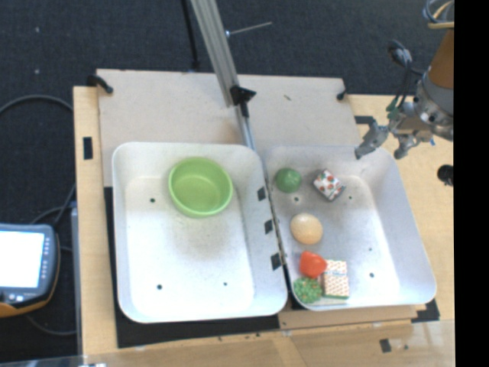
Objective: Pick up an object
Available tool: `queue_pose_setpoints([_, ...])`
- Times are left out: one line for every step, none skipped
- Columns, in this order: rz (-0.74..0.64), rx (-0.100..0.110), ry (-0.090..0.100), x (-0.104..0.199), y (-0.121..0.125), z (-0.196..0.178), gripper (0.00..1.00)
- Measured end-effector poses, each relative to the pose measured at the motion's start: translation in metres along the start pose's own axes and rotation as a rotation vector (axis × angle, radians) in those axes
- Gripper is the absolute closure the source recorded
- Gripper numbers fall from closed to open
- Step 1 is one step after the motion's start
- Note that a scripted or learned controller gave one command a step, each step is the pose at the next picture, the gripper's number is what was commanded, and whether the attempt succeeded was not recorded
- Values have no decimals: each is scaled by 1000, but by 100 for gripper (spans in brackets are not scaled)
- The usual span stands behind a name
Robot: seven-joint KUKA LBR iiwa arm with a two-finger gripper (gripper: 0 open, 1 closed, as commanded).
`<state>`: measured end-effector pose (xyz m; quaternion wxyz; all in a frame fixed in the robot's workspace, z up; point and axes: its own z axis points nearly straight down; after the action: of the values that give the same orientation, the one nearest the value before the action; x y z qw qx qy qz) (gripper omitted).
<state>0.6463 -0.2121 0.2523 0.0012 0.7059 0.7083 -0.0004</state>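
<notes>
The gripper (386, 145) hangs over the far right corner of the right bin (397, 228), its fingers spread apart with nothing between them. Taking that bin as the landmark: a green ball (288, 179) lies near its far left corner, a small patterned cube (328, 184) just right of the ball, a pale egg-shaped object (306, 228) near its left wall at mid-depth. At its near left corner a red object (312, 264), a checkered block (336, 278) and a green leafy piece (307, 289) cluster together, touching. Left of that bin, the left bin (153, 281) holds a light green bowl (200, 186).
</notes>
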Motion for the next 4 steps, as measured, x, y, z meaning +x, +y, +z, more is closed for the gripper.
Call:
queue_pose_setpoints([-1, 1, -1, 0, 0, 0, 0])
queue_pose_setpoints([4, 6, 0, -7, 1, 61, 0])
queue_pose_setpoints([5, -4, 0, -7, -2, 119, 0])
queue_pose_setpoints([3, -21, -7, -10, 4, 124, 0])
